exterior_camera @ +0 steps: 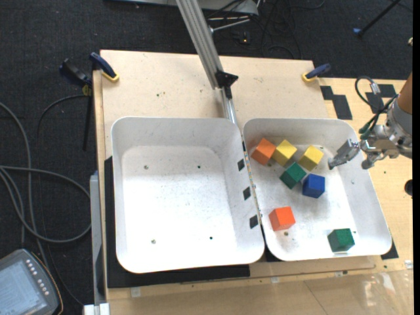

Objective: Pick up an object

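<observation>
Robotics lab or test cell, not a home. A pale speckled wooden bench (197,87) sits on dark carpet, w/ blue-and-yellow clamps (105,67) gripping its far corners. Two shallow white plastic bins (125,176) lie side by side on it. A slanted silver metal mast (200,31) rises from the bench's far side. Loose grey cables (26,169) trail over the floor at left, near a grey handheld control pendant w/ screen (23,284). Black-and-white marker squares (341,100) are fixed at right.
</observation>
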`<action>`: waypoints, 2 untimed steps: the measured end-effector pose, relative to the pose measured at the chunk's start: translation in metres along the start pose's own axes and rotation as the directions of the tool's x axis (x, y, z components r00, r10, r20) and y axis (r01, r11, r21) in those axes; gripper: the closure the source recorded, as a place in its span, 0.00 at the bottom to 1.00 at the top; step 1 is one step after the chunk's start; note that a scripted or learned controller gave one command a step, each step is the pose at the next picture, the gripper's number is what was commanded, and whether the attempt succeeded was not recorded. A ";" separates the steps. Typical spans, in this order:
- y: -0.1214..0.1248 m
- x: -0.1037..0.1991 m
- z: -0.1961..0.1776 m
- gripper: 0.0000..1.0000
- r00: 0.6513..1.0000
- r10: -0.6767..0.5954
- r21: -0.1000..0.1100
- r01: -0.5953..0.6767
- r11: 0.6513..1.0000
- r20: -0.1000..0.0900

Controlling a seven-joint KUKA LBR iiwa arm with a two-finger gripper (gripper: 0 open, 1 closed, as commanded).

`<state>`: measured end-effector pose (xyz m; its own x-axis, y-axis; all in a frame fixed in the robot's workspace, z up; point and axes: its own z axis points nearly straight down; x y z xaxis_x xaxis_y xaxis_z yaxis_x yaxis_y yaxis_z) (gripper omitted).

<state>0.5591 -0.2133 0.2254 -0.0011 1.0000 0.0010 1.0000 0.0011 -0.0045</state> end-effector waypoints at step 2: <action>-0.001 -0.007 0.044 0.00 1.000 0.003 0.000 -0.003 1.000 0.001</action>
<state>0.5576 -0.2200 0.1816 0.0017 1.0000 0.0005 1.0000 -0.0017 -0.0044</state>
